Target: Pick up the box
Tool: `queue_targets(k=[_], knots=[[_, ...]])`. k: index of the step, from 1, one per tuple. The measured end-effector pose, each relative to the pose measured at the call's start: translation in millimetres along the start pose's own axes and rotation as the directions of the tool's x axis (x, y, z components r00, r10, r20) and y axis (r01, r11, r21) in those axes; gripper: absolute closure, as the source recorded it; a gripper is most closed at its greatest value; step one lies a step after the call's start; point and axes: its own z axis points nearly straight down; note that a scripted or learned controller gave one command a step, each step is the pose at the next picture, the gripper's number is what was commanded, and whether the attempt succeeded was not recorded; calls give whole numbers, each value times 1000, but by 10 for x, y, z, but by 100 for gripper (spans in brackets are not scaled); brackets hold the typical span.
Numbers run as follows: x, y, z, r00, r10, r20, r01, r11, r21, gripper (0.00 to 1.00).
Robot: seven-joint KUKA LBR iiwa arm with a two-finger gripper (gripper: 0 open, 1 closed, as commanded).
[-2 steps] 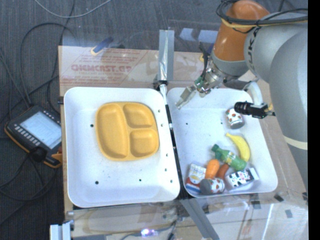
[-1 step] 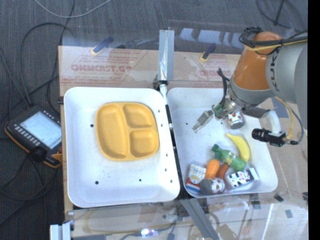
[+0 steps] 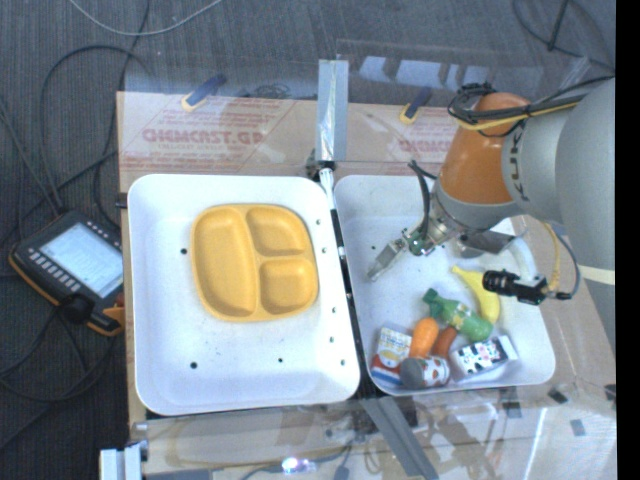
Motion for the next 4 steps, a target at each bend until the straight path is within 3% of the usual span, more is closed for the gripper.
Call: queue_targets(k=[1, 2, 3, 4], knots=[[-98, 254, 5, 1000, 4, -1, -4, 1000, -3, 0], [-338, 450, 2, 997, -71, -13, 71, 997, 12, 0], [-294, 401, 6, 992, -127, 3, 127, 992, 4, 0], [-104, 237, -3, 983, -183, 6, 183, 983, -4, 0]])
